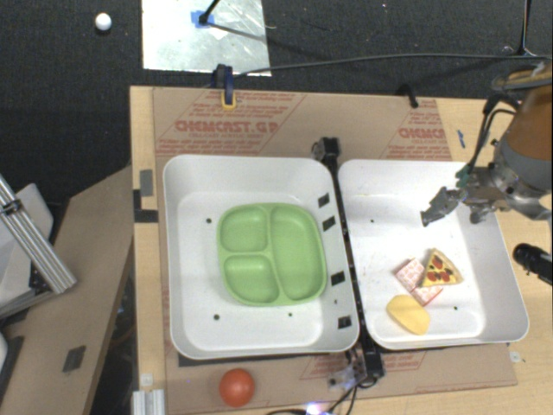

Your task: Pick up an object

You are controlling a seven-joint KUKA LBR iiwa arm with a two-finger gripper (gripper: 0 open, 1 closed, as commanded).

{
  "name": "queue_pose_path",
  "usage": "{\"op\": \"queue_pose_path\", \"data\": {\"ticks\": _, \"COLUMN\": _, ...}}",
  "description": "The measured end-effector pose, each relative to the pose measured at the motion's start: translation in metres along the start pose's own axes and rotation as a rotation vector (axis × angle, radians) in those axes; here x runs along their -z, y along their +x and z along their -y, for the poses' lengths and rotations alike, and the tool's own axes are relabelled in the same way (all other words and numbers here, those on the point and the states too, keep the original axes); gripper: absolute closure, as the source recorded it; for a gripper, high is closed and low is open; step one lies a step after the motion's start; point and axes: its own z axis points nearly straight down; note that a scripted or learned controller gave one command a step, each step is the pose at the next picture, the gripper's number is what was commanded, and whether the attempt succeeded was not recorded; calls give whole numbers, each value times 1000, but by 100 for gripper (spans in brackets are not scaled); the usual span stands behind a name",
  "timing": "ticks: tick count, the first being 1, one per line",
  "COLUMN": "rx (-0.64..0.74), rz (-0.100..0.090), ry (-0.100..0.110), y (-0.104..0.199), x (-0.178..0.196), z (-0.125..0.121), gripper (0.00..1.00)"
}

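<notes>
In the right bin lie a toy pizza slice, a pink-and-white block beside it, and a yellow lemon-shaped piece nearer the front. My gripper hangs over the right bin's far right part, above and behind the pizza slice, apart from all three objects. Its fingers are spread, and nothing sits between them. The arm's orange-banded wrist enters from the right edge.
The left bin holds a green divided plate. A red ball rests on the bench in front of the left bin. A black clip sits where the two bins meet at the back.
</notes>
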Motion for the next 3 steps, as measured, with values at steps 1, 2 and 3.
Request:
{"op": "queue_pose_path", "data": {"ticks": 1, "rx": 2, "rz": 2, "ry": -12, "y": 0, "x": 6, "z": -2, "gripper": 0}}
{"op": "queue_pose_path", "data": {"ticks": 2, "rx": 2, "rz": 1, "ry": -8, "y": 6, "x": -39, "z": -9, "gripper": 0}}
{"op": "queue_pose_path", "data": {"ticks": 3, "rx": 1, "rz": 1, "ry": -7, "y": 1, "x": -97, "z": -16, "gripper": 0}}
